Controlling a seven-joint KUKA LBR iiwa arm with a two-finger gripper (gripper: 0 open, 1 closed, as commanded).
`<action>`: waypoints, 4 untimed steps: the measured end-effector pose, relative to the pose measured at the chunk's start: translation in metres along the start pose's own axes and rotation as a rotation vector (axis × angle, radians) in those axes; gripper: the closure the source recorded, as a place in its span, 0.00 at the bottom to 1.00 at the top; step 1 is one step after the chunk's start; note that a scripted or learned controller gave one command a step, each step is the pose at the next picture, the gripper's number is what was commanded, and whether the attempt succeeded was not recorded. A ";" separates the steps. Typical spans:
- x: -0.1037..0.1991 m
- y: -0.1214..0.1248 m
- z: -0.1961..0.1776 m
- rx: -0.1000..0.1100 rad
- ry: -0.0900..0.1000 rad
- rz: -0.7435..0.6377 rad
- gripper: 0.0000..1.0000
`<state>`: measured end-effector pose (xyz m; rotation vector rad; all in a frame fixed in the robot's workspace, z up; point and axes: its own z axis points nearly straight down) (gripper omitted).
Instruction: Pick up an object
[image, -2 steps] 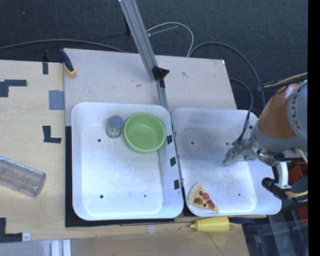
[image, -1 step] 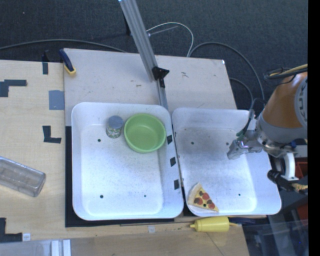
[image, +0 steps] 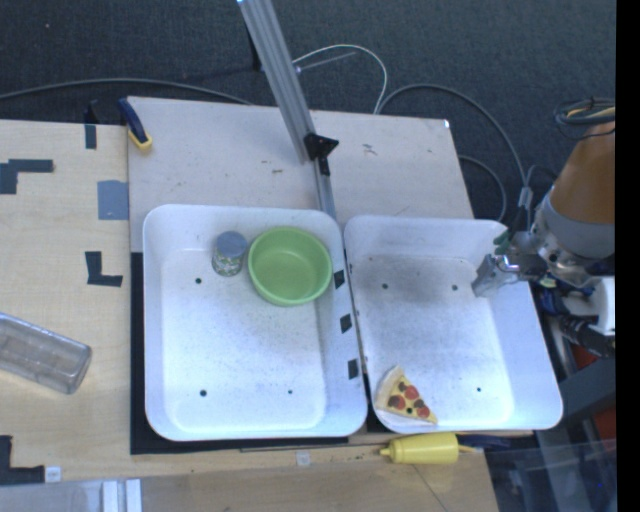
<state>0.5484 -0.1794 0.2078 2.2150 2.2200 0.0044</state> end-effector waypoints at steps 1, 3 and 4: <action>0.000 0.002 -0.052 0.001 0.000 0.000 1.00; 0.098 0.021 -0.038 0.008 0.003 -0.003 1.00; 0.148 0.042 -0.038 0.007 0.003 -0.005 1.00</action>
